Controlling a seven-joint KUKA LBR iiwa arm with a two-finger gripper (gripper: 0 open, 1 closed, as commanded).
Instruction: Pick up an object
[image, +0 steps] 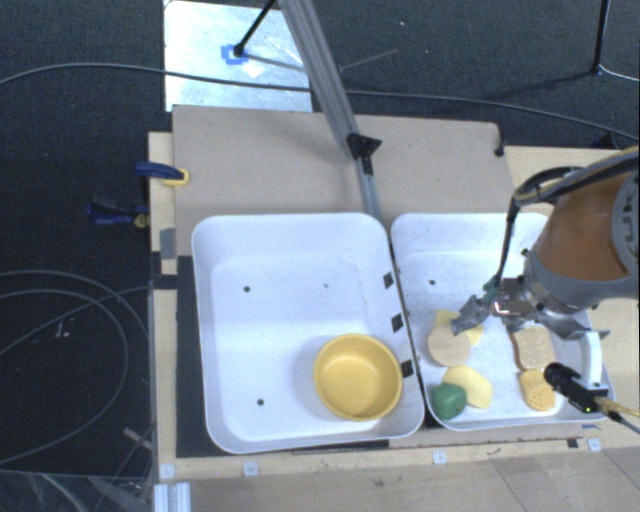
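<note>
My gripper (470, 316) hangs low in the right bin (440, 245), just above a round beige disc (448, 348) and a pale yellow piece (444, 319) behind it. In front of the disc lie a yellow lump (472, 386) and a green piece (449, 401). To the right of the gripper are a slice of toast (531, 347) and a yellow waffle-like piece (539, 391). I see nothing lifted off the bin floor. The arm's orange band (590, 235) sits over the bin's right side and hides part of it.
A yellow bowl (358, 376) stands at the front right of the left bin (270, 270). A ridge (395, 300) separates the two bins. A grey pole (335, 90) slants across the back of the bench.
</note>
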